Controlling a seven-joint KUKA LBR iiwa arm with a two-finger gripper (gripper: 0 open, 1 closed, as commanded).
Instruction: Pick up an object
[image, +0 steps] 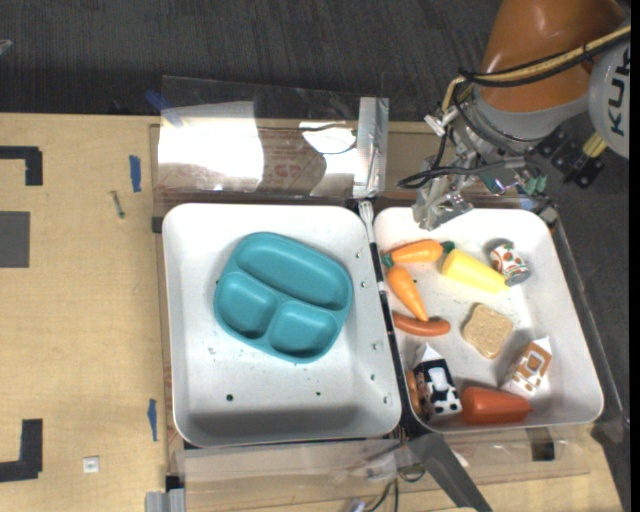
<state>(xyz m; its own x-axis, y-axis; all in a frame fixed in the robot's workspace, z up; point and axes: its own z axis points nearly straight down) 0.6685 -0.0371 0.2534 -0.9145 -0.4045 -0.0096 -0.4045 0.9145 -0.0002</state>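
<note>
White plastic bins side by side; left bin (190, 400) holds a teal divided tray (283, 296), right bin (575, 330) holds the toy food. My gripper (441, 208) hangs at the right bin's far rim, above the near end of an orange carrot (417, 252). Its state I cannot tell from this slant; nothing visibly held.

Candidates, all lying in the right bin: that carrot, a second carrot (404, 287) just below it, yellow piece (473, 271) touching the first carrot's leafy end, a sausage (421, 324), a bread slice (486, 331), a small can (508, 262).

Risks as I judge them:
- Carrots are tapered and smooth; a pinch off-centre could squirt one out.
- Items crowd near the dividing wall; descending there may catch the rim or nudge neighbours instead of closing on one.
- Two carrots lie nearly touching; I could straddle both and hold neither.
</note>
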